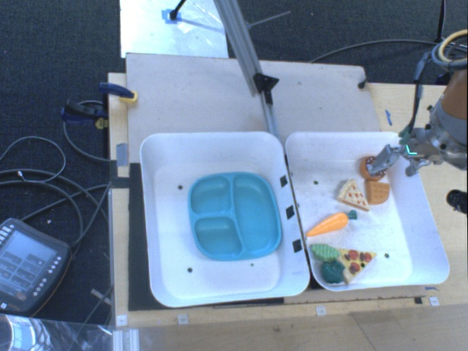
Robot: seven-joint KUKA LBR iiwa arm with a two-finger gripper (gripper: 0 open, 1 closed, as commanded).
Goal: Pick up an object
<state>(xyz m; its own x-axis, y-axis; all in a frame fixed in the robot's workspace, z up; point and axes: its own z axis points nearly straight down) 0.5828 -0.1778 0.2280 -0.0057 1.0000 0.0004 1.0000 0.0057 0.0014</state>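
**Toy food in the right bin, gripper over its far right corner**

Toy food pieces lie scattered in the right bin [431, 265]. A round brown cookie [366, 168] sits far right, with a tan cracker [377, 192] just near of it and a waffle wedge [352, 195] touching the cracker's left side. An orange carrot [328, 224] lies slanted below them toward the bin's left wall. At the near edge a pizza slice [356, 259] rests beside a green vegetable piece [325, 252] and a dark teal lump [333, 271].

From the right the grey arm reaches in, its gripper [395, 159] hanging over the bin's far right corner. One finger tip [378, 164] lies right at the cookie; the other stands apart to the right, so the fingers look spread, with nothing between them.

Over in the left bin [164, 189] sits a blue divided tray [236, 215], flat and centred.
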